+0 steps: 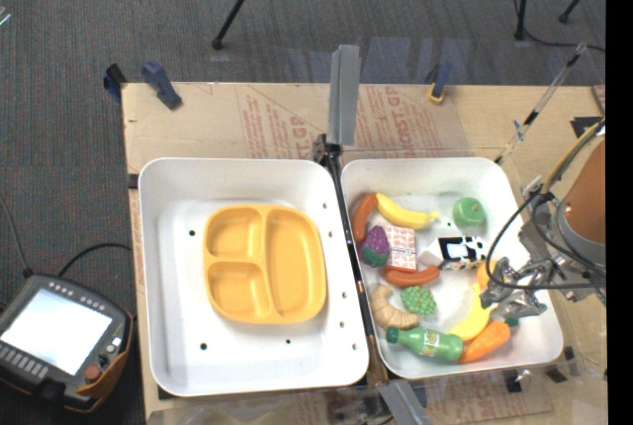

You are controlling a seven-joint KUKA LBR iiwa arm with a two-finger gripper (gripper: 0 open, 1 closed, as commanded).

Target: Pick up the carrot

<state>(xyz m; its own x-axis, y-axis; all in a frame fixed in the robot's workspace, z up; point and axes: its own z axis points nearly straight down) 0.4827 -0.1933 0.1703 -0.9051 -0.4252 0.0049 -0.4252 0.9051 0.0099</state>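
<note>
Because the carrot lies at the near right corner of the right bin, beside the green bottle, the gripper hangs just above it. Whether the pincer is open or closed cannot be determined.

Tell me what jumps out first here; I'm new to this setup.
The yellow divided plate sits alone in the left bin. The right bin is crowded with toy food, and the gripper hangs over its right side, just above the carrot.
</note>
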